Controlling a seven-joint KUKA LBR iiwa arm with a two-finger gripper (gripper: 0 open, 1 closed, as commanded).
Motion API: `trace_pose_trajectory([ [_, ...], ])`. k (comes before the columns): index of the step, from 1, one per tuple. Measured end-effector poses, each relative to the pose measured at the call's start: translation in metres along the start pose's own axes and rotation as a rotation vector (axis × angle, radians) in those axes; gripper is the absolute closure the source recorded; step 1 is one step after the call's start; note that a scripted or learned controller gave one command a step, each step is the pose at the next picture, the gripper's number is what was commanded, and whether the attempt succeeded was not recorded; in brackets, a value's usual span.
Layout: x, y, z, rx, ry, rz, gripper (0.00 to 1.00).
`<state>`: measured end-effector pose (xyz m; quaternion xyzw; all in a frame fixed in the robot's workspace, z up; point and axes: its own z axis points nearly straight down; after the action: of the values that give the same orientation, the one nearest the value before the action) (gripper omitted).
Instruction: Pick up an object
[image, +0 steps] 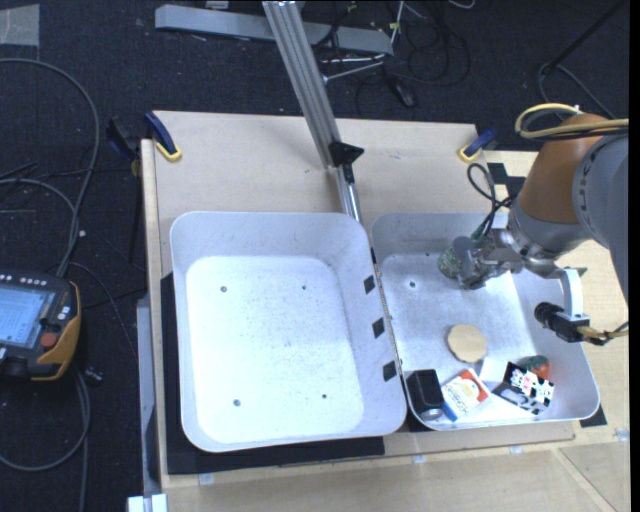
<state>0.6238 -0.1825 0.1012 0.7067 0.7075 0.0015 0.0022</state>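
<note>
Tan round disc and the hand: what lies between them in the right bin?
Nothing but bare white bin floor. In the camera view the hand hovers near the bin's far end, and the tan round disc lies nearer the camera.

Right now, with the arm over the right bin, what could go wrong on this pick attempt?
1. The pincer sits near the back of the right bin, away from the tan disc and the items clustered along the front edge, so it may close on nothing.
2. The black block, the orange and white packet and the patterned item lie close together against the front wall, so a grasp there could nudge neighbours or strike the wall.
</note>
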Motion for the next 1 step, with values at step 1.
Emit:
trace_pose_trajectory([
  [1,-0.0027,0.0079,-0.0595,0.001,0.000,0.001,1.00],
])
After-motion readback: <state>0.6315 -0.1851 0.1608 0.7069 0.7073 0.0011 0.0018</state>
